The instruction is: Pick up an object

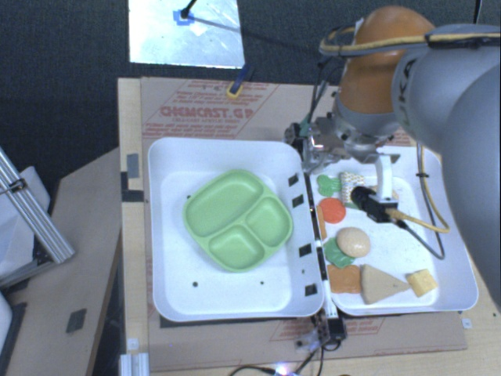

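Tan wedge [382,283] in right bin [407,305]; pincer [315,150] over bin's far corner, opening unclear

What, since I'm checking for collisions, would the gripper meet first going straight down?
The gripper likely meets the right bin's floor near its upper-left corner, beside the small green piece; depth unclear.

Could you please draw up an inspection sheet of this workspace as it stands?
Surface: bench with printed board under left bin and right bin.
Job's things: right bin holds red disc, tan oval, orange square, tan wedge, yellow block.
Clutter: green divided plate in left bin.
Grippers: gripper over right bin's far left corner; hold not discernible.
Cables: cable looped round arm's orange band.
Surroundings: silver sheet behind bench; metal rail at left.
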Robot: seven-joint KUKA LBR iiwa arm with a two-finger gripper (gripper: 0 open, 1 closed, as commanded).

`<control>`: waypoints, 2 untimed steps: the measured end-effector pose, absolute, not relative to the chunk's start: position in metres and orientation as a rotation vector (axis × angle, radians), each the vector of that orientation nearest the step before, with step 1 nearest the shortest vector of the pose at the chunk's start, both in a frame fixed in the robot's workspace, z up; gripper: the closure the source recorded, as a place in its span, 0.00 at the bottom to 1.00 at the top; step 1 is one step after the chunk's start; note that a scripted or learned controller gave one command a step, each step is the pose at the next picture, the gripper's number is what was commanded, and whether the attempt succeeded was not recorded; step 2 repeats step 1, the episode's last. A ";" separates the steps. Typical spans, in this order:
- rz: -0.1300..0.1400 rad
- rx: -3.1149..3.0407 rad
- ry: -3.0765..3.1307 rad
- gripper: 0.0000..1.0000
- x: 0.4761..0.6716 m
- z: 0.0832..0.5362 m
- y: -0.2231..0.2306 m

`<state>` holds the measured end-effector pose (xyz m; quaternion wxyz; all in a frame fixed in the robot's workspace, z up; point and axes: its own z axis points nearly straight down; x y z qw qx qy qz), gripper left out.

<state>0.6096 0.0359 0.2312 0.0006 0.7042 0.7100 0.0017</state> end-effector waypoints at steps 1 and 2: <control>0.003 2.214 2.226 1.00 0.622 0.220 0.061; 0.003 2.214 2.226 1.00 0.622 0.220 0.061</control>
